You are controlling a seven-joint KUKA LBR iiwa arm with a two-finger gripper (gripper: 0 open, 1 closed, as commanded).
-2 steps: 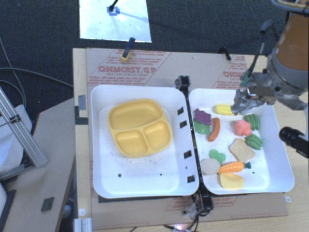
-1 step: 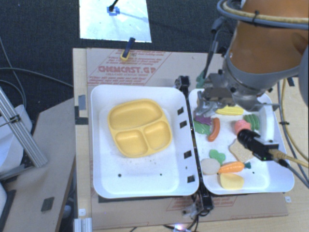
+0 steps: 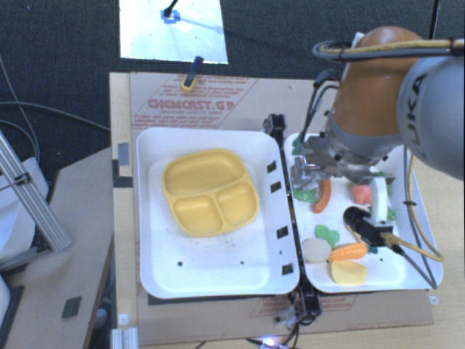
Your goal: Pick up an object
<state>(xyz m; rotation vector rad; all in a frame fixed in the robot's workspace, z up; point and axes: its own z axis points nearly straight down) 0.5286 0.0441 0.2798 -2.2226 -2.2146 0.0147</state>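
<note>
Yellow wedge, carrot and pale round piece lie nearest in the right bin. Beyond them my gripper hangs beside the red sausage; fingers' state I cannot tell. A yellow tray sits in the left bin.

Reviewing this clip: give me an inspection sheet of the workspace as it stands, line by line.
Surface: two white bins side by side on a cardboard sheet; left bin, right bin.
Job's things: right bin holds a red sausage, carrot, yellow piece, pale round piece, green piece, pink piece.
Clutter: yellow divided plate in left bin.
Grippers: gripper low over right bin's left side; finger state unclear.
Cables: yellow cable over right bin.
Surroundings: dark carpet, metal frame at left.
</note>
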